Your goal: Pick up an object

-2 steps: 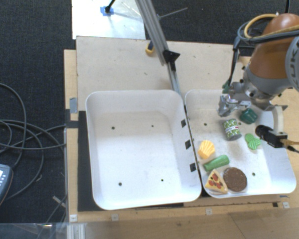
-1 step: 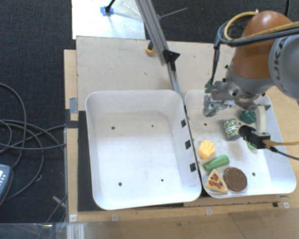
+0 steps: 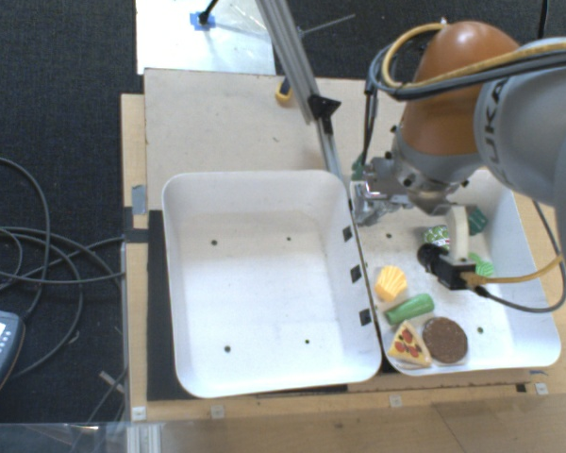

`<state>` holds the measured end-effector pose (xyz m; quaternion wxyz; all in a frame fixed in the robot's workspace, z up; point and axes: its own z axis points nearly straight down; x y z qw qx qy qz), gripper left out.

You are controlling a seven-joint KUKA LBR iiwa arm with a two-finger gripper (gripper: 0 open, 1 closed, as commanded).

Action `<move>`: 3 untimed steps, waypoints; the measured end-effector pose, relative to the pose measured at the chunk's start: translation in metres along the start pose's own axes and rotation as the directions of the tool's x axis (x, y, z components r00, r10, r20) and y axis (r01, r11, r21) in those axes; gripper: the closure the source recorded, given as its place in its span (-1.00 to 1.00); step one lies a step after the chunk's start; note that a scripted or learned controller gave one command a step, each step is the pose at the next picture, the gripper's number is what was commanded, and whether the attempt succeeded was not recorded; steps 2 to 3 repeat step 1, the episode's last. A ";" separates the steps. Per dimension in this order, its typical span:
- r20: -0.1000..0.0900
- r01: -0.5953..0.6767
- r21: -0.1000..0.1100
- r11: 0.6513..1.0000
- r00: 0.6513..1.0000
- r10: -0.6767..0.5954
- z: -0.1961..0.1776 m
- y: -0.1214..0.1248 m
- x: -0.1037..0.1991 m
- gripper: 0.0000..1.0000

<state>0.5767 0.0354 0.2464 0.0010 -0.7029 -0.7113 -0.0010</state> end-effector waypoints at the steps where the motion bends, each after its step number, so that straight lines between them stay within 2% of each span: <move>1: 0.000 0.000 0.001 1.000 1.000 0.000 -0.003 -0.017 0.052 1.00; 3: 0.000 0.000 0.001 1.000 1.000 0.000 -0.003 -0.017 0.052 1.00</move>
